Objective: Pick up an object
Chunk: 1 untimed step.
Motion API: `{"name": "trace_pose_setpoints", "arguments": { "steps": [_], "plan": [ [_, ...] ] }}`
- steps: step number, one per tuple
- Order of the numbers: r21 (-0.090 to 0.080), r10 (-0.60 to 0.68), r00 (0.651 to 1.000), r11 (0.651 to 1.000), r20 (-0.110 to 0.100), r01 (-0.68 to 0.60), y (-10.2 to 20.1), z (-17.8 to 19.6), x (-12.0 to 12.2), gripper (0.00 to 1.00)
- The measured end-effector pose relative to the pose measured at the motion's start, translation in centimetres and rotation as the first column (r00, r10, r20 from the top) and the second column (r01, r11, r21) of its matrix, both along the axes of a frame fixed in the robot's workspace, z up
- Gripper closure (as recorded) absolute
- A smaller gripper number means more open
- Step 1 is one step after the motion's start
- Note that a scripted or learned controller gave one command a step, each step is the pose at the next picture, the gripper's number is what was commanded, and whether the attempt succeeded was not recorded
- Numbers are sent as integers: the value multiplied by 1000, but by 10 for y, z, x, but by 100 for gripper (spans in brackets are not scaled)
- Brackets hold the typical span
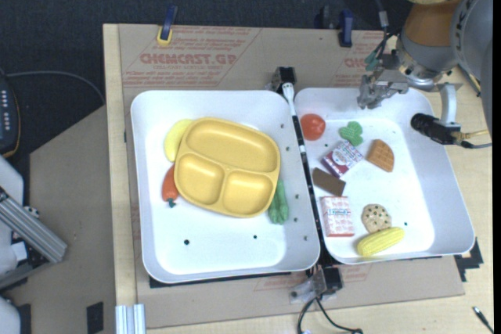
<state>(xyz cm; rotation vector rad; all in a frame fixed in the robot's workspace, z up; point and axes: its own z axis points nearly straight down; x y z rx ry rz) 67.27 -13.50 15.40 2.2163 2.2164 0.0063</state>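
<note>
A grey robot arm with an orange band reaches in from the right, its claw hanging over the far rim of the right bin; whether the claw is apart or together cannot be told from this angle, and nothing is seen between its fingers.

Two shallow white bins sit side by side on a desk topped with printed brown board. The right bin carries the small items on offer: a red tomato near its far left corner, a green leafy piece just beside it, a red-and-white packet, a tan bread slice, a dark brown bar, a second red-and-white packet, a chocolate-chip cookie and a yellow corn cob at the near edge. All lie on the bin floor, apart from the claw.

The left bin holds a yellow divided tray, set at a tilt. A yellow piece and an orange-red piece peek out from its left side, and a green piece lies against its right edge.
</note>
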Motion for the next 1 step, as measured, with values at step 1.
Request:
{"name": "trace_pose_setpoints", "arguments": {
  "steps": [1],
  "plan": [
    [1,2,1000,1000,0,-2,9,49,2,100]
  ]
}}
